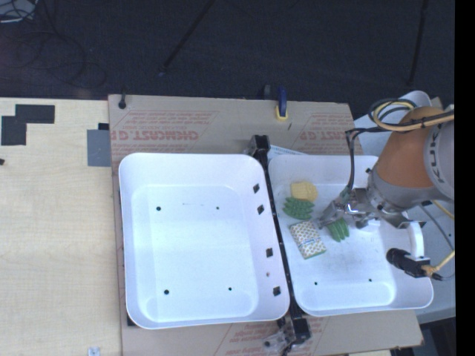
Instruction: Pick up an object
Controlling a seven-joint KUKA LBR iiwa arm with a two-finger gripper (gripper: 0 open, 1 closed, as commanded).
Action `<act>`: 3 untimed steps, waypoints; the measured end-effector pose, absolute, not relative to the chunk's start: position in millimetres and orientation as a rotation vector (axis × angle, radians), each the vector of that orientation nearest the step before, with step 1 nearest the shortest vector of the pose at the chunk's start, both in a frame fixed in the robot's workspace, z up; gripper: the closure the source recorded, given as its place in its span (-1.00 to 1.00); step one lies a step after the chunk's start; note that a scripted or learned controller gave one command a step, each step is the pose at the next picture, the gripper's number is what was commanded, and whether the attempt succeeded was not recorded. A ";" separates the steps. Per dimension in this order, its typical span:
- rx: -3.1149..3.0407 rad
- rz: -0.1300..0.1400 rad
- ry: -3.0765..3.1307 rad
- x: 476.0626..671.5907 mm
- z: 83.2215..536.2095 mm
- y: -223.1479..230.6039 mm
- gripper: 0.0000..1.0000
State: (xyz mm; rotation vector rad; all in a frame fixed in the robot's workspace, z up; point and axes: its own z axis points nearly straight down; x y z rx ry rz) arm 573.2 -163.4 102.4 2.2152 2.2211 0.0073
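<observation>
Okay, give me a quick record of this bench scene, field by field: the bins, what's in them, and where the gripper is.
bins: left bin and right bin, side by side
right bin contents: yellow object, dark green object, patterned packet, small green object
gripper: low over the right bin, beside the small green object
grasp: cannot tell
arm: enters from the right

Yellow piece [303, 191], two green pieces [298, 208] [338, 230], patterned pad [307, 239], right bin [349, 300]
</observation>
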 end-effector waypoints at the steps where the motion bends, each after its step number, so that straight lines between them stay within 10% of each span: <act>1: 2.228 0.000 2.215 571.1 109.6 -166.7 1.00; 3: 2.228 -0.006 2.224 571.6 122.7 -87.5 1.00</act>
